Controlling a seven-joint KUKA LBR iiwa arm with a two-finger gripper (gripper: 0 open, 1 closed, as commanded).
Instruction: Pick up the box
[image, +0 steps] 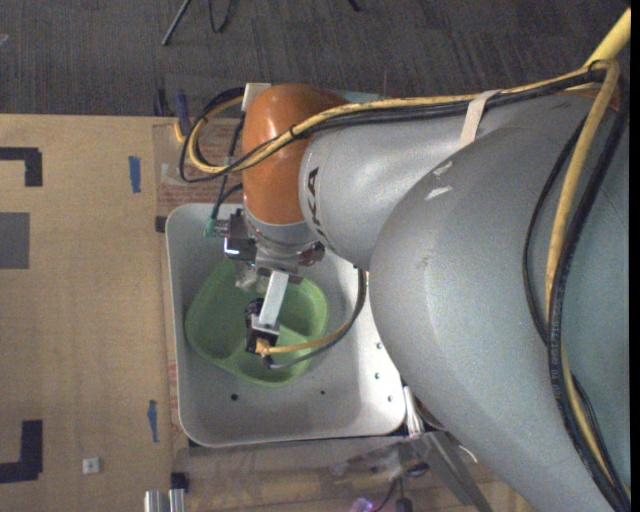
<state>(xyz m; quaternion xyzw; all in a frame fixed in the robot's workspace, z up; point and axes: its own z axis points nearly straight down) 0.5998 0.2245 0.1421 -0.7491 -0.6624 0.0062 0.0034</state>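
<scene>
A white bin lies in the middle of the camera view. Inside it sits a green bowl-shaped dish, left of the bin's centre. My gripper hangs straight down over the dish's upper middle, under the orange wrist band. The wrist and its bracket cover the middle of the dish, so anything lying there is hidden. I cannot make out a box anywhere in the uncovered part of the bin.
A brown cardboard bench surface with black marks and blue tape strips stretches to the left of the bin. The arm's thick grey body hides the right half of the scene. Dark carpet runs along the top.
</scene>
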